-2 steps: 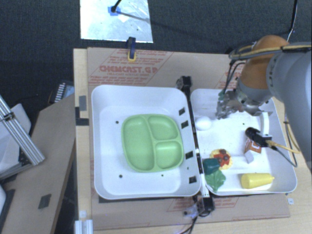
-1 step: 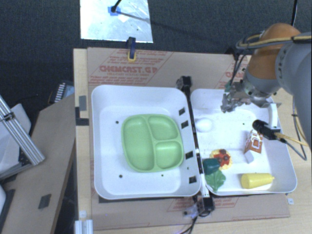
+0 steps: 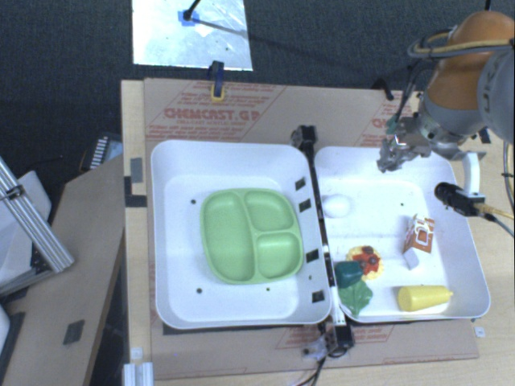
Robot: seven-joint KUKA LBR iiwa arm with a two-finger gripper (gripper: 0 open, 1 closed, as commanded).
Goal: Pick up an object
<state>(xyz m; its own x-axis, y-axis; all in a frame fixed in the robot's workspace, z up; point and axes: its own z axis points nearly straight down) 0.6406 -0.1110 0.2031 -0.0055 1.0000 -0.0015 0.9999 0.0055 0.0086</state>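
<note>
My gripper [image 3: 391,160] hangs over the far edge of the right bin [image 3: 372,203], with nothing visible between its fingers. Below it in that bin lie a white egg-shaped object [image 3: 335,206], a small orange-and-white carton [image 3: 418,240], a yellow and red toy [image 3: 366,260], a dark teal and green toy [image 3: 352,285] and a yellow object [image 3: 423,297]. All of them sit apart from the gripper, nearer the bin's front half.
The left bin [image 3: 173,215] holds a green divided plate [image 3: 250,235]. A black divider with clips [image 3: 314,215] runs between the two bins. A cardboard sheet [image 3: 213,111] lies under both bins, with a yellow clamp [image 3: 217,81] at its far edge.
</note>
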